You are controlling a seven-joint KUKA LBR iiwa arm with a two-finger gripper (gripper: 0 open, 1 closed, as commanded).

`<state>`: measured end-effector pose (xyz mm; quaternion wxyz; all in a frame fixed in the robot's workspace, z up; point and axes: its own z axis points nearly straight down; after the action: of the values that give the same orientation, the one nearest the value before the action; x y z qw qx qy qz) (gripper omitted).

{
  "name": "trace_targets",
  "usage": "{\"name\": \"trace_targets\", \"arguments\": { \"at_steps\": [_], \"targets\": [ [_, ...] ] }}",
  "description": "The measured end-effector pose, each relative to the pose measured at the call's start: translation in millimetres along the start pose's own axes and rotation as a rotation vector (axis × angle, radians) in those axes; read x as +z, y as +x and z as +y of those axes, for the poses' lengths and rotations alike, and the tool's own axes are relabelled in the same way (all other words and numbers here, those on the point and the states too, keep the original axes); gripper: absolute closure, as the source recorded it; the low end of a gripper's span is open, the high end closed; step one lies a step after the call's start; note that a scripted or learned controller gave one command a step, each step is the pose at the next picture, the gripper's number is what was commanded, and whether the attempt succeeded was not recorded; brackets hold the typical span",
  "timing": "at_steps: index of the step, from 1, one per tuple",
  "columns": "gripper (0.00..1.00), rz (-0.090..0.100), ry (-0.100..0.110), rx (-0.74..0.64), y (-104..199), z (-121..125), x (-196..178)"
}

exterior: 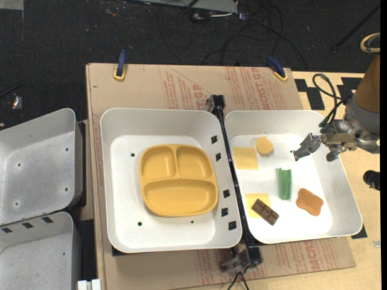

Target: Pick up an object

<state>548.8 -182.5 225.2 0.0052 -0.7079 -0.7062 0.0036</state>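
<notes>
- Progress: you see the pick not yet made; every object lies on a bin floor and none is lifted. The approach, the closing and the lift all remain, as far as you can judge.
- Gripper point(315, 147): it hangs over the upper right part of the right bin point(338, 180), its two dark fingers spread apart, with nothing between them and touching no object.
- Candidate objects in the right bin: a round yellow piece point(264, 145) near the top, a pale yellow square point(245, 158) just beside it, a green block point(284, 183) in the middle, an orange piece point(309, 202) to its right, and a brown bar point(265, 211) resting partly on a second yellow square point(254, 199).
- The green block and the round yellow piece lie nearest the gripper.
- Left bin point(118, 180): you find a yellow divided tray point(179, 180) lying flat at its centre, well apart from the gripper.
</notes>
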Motion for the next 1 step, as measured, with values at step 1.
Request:
{"name": "trace_targets", "arguments": {
  "at_steps": [1],
  "targets": [
    [0.00,-0.003,-0.012,-0.003,0.4,2.6,-6.9]
  ]
}}
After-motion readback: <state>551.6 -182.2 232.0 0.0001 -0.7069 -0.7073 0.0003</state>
